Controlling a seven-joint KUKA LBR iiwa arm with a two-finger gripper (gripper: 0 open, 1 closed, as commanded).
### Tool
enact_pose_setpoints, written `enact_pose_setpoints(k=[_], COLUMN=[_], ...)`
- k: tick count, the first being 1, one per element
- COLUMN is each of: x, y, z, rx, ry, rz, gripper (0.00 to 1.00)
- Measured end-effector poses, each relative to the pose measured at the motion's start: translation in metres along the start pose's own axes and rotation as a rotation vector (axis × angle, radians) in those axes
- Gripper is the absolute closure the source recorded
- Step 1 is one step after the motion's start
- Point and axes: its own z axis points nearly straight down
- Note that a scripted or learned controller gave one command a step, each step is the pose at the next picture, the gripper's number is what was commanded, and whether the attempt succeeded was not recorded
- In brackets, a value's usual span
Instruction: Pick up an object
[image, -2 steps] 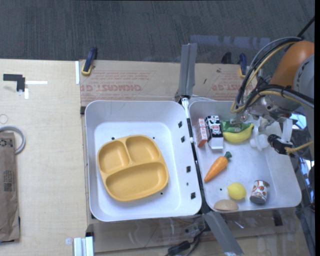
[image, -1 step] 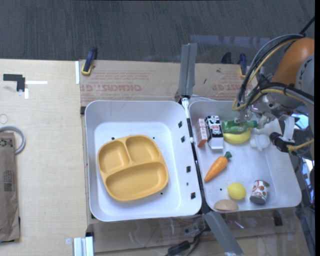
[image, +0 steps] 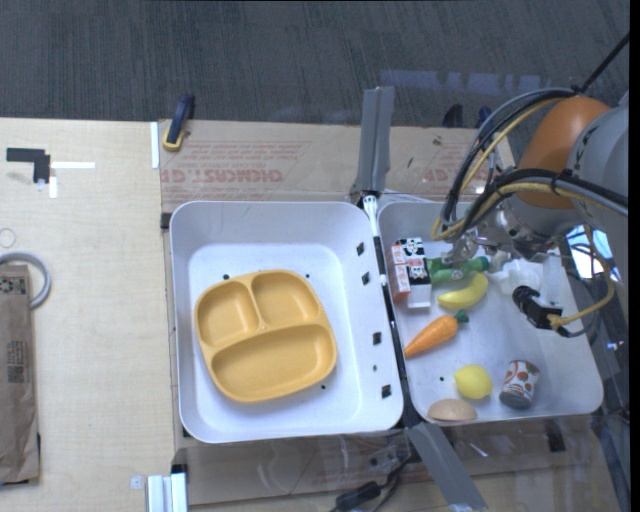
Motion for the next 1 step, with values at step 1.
enact_pose_setpoints(k=[1], x=[-0.0036], y=[0.0148], z=[-0.1157], rx=[0.021], ry=[0.005], rz=[-0.184], gripper=[1.0])
